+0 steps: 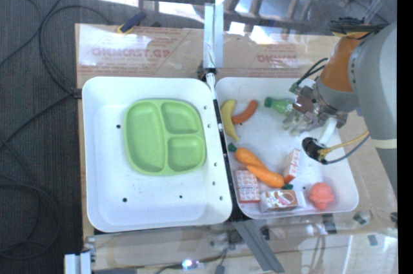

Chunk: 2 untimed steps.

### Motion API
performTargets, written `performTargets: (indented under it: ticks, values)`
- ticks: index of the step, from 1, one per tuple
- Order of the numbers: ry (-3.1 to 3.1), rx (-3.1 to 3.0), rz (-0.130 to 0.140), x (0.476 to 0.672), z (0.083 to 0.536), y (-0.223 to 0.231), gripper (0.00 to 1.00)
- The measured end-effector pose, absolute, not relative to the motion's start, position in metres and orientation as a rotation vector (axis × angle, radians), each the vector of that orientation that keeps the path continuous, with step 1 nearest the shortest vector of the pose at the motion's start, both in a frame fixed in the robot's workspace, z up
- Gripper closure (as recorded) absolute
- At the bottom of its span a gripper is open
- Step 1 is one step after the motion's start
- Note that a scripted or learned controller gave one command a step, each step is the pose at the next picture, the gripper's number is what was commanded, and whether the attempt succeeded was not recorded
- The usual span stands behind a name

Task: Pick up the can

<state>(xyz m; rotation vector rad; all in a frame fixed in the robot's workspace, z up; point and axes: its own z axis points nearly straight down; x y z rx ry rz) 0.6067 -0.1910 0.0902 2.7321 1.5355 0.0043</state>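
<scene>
A small white and red can (292, 164) lies in the right bin (342, 166), just right of the carrots. My gripper (298, 124) hangs over the upper part of that bin, up and slightly right of the can and apart from it. Its fingers stand open with nothing between them. A green bottle (277, 104) lies just left of the gripper.
The right bin also holds a banana (228, 119), a sausage (245, 112), two carrots (258, 167), a red and white box (247, 185), a carton (279, 200) and a red toy (321, 195). A green divided plate (164, 136) sits in the left bin (103, 189).
</scene>
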Motion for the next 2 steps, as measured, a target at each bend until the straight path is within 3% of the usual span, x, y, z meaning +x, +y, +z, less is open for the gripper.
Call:
performTargets:
  ticks: [1,2]
  values:
    - [1.712,2.618,0.004,0.6216,0.0904,-0.1699,1.0]
    - [1.713,2.619,-0.001,0.6209,0.0988,-0.1702,1.0]
